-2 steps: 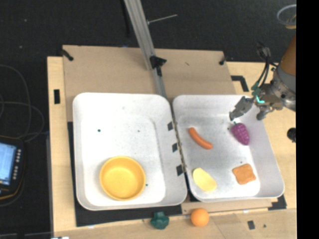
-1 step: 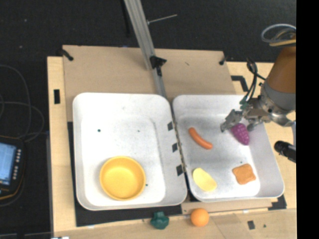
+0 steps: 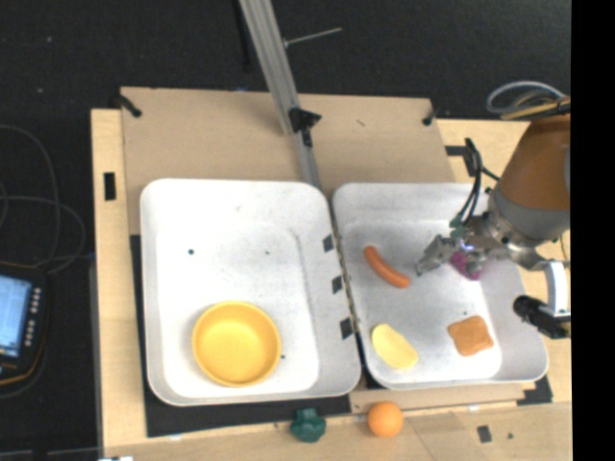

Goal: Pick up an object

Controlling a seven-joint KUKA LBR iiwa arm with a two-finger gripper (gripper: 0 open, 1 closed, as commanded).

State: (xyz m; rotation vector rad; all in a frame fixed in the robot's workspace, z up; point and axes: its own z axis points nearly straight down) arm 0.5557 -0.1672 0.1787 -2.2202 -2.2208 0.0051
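Observation:
The right bin holds an orange sausage-shaped piece, a pale yellow piece and a brown toast-like square. A small purple object lies near the bin's right side. My gripper reaches in from the right and hangs low over the bin, just right of the sausage piece and right against the purple object. The wrist hides part of the purple object. Whether the purple object is gripped cannot be made out.
A yellow bowl sits in the left bin at its front. An orange ball and a green item lie on the bench in front of the bins. A slanted metal rail stands behind them.

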